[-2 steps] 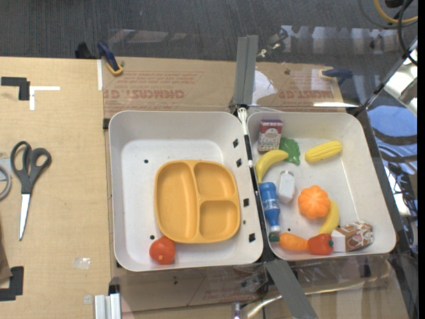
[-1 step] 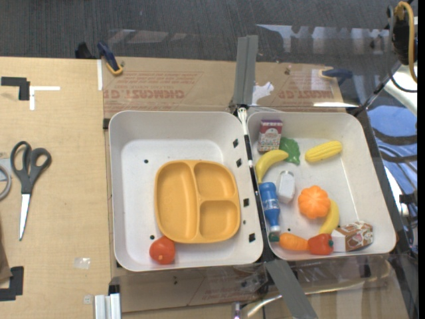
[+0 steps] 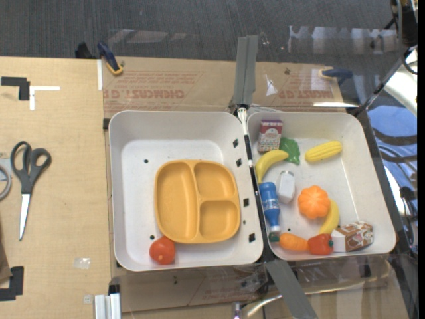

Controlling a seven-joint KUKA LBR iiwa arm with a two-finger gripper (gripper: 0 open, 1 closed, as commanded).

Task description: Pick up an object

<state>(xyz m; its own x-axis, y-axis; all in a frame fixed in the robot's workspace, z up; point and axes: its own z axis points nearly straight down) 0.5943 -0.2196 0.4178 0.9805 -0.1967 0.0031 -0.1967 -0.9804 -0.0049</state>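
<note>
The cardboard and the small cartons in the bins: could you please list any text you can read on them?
Cardboard sheet behind the bins: red print, upside down and too blurred to read surely.
Small red carton: label too small to read.
Blue bottle: nothing legible.
Snack box: print blurred.

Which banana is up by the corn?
The banana in the right bin, left of the corn. The other banana curls under the orange pumpkin.

Both white bins (image 3: 126,198) look like smooth, slightly glossy plastic, as does the yellow divided tray (image 3: 197,200). The toy orange (image 3: 314,201) and corn cob (image 3: 322,151) have a shiny plastic sheen (moulded ridges). The bench (image 3: 53,198) appears matt wood; the scissors (image 3: 26,178) have metal blades.
</note>
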